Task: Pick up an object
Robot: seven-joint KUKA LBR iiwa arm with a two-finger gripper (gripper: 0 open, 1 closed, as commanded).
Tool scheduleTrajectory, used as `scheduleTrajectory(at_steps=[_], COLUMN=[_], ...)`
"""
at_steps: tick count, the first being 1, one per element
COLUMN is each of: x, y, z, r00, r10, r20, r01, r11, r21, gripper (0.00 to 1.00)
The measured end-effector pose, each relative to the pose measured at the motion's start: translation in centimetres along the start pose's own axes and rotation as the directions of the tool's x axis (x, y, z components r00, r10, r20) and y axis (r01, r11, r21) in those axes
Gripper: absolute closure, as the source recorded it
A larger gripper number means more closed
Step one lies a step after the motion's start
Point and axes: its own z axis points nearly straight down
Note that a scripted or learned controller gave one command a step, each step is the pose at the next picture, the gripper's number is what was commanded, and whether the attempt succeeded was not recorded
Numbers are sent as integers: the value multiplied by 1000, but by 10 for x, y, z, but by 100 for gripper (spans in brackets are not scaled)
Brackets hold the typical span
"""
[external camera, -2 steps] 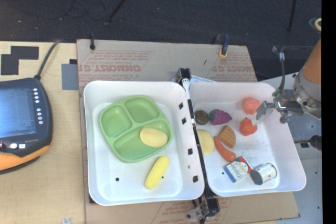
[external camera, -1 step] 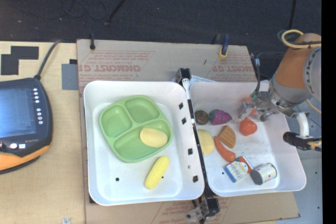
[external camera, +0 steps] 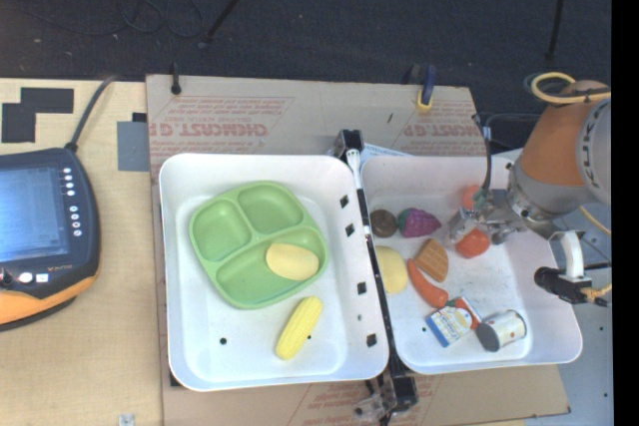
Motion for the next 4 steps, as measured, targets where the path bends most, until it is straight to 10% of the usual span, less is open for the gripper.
scheduleTrajectory(at_steps=[1,2,4], x=[-1,-1,45], y=[2,1,-91], z=[-12,-21,-105], r00=[1000,1000,1000], r10=[-1,1,-5], r20=[-1,-2,-3], r01=[1,-1,5], r11=[1000,1000,1000], r21=[-2,0,2], gripper=[100,100,100])
